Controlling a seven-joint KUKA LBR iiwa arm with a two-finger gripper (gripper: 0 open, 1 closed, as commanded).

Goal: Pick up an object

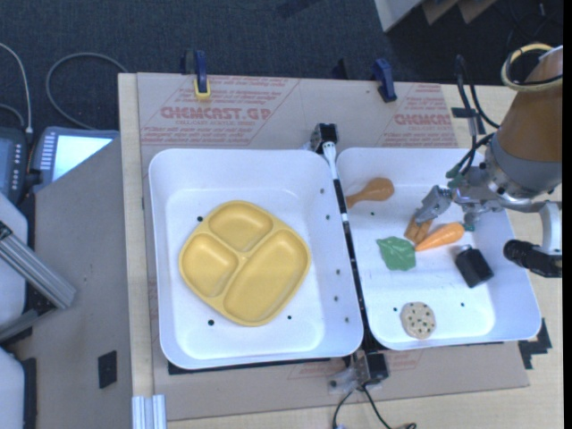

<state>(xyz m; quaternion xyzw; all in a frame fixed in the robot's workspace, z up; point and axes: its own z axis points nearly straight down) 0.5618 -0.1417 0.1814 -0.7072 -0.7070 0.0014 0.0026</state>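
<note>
The right bin (pixel 509 324) served as the landmark. Inside it, the gripper (pixel 435 207) hung low over the upper middle of the floor, reaching in from the bin's right side on the grey arm (pixel 527 141) with its orange band. Whether its fingers were spread or closed could not be told from this angle, and nothing was seen held between them.

Just below and beside the gripper lay an orange carrot (pixel 438 236), slanted, with a second orange piece (pixel 416 231) touching its left end. Left of the carrot, near the bin's centre, sat a green leaf (pixel 396 252). Toward the bin's upper left lay a tan drumstick (pixel 371 191). A black block (pixel 473 266) rested right of the carrot, toward the bin's right wall. A round speckled cookie (pixel 417 319) sat near the bin's lower edge.

Left of the right bin, touching along the shared rim, stood the left bin (pixel 165 239), holding a yellow divided plate (pixel 244 262). Both rested on the desk (pixel 143 132).
</note>
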